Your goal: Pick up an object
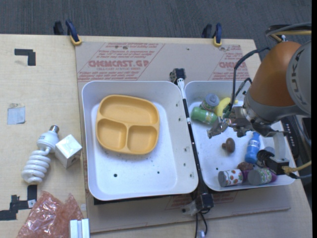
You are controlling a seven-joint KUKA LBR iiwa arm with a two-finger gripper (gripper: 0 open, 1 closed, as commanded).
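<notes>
Several small objects lie in the right bin (205,175): a green bottle (203,115), a yellow piece (224,104), a brown lump (228,145), a blue bottle (252,148) and a printed can (230,177). None is lifted; all rest on the bin floor. The gripper (221,126) hangs just above the floor between green bottle and brown lump, its fingers spread apart with nothing between them. Judged from this, the pick is not yet made: closing and lifting remain. The left bin (148,177) holds a yellow divided plate (128,124).

Arm from right, tool (221,127) low — wrist bent
</notes>
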